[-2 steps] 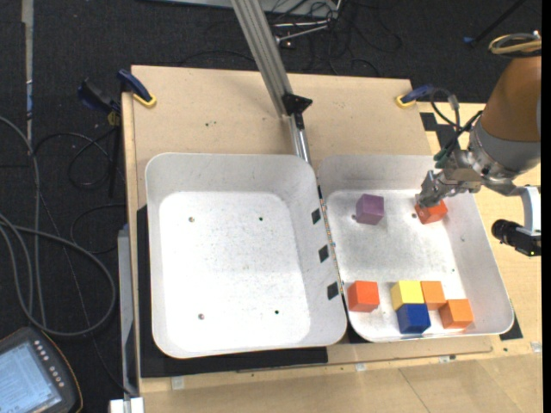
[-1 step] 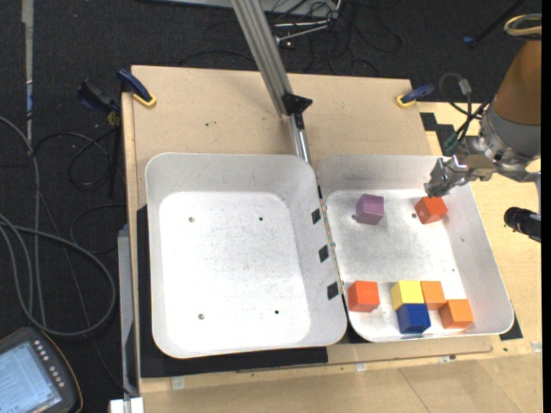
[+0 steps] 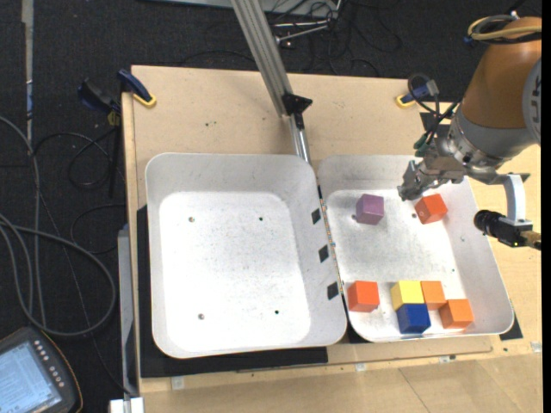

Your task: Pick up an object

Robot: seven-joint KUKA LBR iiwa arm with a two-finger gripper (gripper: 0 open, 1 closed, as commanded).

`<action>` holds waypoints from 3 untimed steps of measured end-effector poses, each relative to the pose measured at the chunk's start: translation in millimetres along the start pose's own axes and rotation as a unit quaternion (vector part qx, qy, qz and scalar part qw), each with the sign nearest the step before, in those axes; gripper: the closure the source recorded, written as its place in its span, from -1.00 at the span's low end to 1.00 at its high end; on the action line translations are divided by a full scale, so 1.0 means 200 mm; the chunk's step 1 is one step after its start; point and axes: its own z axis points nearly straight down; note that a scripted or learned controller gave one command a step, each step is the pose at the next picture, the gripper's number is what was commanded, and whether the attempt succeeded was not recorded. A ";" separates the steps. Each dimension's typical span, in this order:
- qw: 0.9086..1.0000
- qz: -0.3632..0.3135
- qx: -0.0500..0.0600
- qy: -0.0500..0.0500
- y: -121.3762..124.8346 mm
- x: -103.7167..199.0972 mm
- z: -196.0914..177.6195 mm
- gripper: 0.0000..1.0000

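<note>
Gripper (image 3: 417, 184) sits low over the right bin (image 3: 482, 269), near its far edge. Whether it's open or shut: can't tell, tip too dark and small.

Nearest target = orange cube (image 3: 430, 208), just beside the gripper, toward the near-right side in the camera view, maybe touching; nothing seen held. Purple cube (image 3: 369, 208) lies to the other side, toward the left bin (image 3: 164, 231), a bit farther off.

Other blocks sit well apart along the near edge: orange (image 3: 363, 295), yellow (image 3: 408, 293), blue (image 3: 413, 317), two more orange.

Judgement: a short shift toward the orange cube looks the easier grab.
</note>
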 end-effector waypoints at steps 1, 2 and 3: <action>1.000 0.000 0.001 0.000 0.00 0.27 0.02 1.00; 1.000 -0.001 -0.002 0.000 0.10 0.55 -0.02 1.00; 1.000 0.000 -0.001 0.000 0.17 0.82 0.04 1.00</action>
